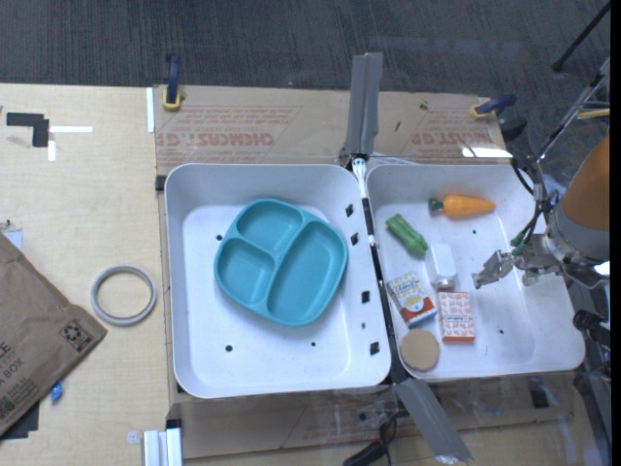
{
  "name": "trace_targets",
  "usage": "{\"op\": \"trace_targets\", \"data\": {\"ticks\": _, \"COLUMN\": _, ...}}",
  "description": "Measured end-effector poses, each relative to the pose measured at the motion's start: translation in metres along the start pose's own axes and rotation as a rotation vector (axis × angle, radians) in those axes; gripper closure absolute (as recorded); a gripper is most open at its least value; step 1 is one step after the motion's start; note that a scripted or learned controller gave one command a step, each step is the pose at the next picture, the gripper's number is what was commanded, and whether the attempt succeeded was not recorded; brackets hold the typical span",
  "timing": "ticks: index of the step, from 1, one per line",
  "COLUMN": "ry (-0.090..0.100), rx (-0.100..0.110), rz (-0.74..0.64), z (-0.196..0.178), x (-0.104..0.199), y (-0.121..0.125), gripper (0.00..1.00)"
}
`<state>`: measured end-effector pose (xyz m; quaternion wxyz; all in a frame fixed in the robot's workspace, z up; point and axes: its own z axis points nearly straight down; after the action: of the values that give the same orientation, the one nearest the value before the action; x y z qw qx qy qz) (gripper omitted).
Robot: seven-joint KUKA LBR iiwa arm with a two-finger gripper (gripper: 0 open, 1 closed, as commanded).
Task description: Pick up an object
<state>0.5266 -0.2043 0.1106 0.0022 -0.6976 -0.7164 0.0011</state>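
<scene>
The right bin (543,348) holds several small items: an orange carrot-shaped toy (464,205), a green pepper-like piece (407,234), a small white block (444,260), a red and white carton (411,299), a red patterned box (455,316) and a tan round disc (420,350). My gripper (506,272) hangs over the right part of this bin, to the right of the white block and above the patterned box. Its fingers are open with nothing between them.
The left bin (194,357) contains a teal divided plate (281,260). A roll of tape (123,293) and a brown cardboard box (34,338) lie on the bench to the left. A grey divider bar (365,105) stands behind the bins.
</scene>
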Motion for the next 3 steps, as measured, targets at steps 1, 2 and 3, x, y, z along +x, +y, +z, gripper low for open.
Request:
{"op": "trace_targets", "data": {"ticks": 1, "ry": -0.001, "rx": -0.001, "rz": 0.271, "z": 0.021, "x": 0.013, "y": 0.045, "gripper": 0.0}}
{"op": "trace_targets", "data": {"ticks": 2, "ry": 0.0, "rx": 0.002, "rz": 0.269, "z": 0.014, "x": 0.013, "y": 0.045, "gripper": 1.0}}
{"op": "trace_targets", "data": {"ticks": 3, "ry": 0.0, "rx": 0.005, "rz": 0.267, "z": 0.007, "x": 0.013, "y": 0.045, "gripper": 1.0}}
